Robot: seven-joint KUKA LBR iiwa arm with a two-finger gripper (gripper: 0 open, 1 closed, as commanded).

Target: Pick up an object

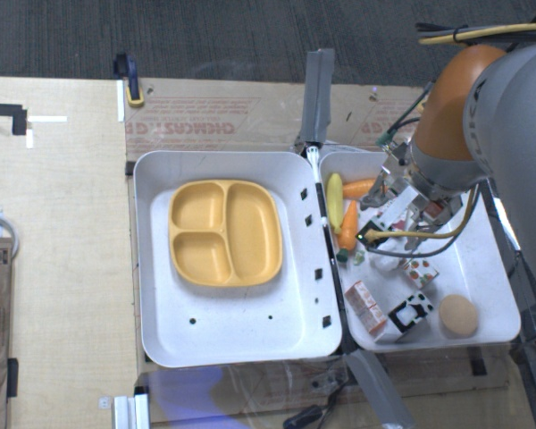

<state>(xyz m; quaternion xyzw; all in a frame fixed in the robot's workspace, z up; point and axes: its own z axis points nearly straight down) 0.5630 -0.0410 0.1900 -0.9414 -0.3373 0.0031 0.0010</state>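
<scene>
Remote view of the pick cell, taken as I watched from the console. The right bin [482, 259] served as my reference throughout. The gripper [395, 214] hung low over that bin's far left part, carried by the grey arm [518, 105], whose orange band [451, 105] leaned in across the bin's far rim. I could not tell whether the tool was released or clenched, and nothing could be seen grasped in it. The task named no particular object; I judged the likeliest candidates to be the banana [335, 199] and the carrot [348, 226], both lying lengthwise against the right bin's left wall, just beside the tool. A second carrot [362, 186] lay near the bin's far left corner. Along the bin's near edge sat a small printed carton [366, 304], a black-and-white cube [411, 315] and a tan ball [458, 315], well apart from the tool. The loose pieces were probably scattered there so that any descent met something. The left bin [241, 315], adjoining the right bin's left wall, held a yellow divided plate [225, 232] lying flat. Both bins rested on a pale wooden bench [62, 239] with printed cardboard [223, 123] behind them; dark carpet [205, 16] lay beyond the right bin's far side.
</scene>
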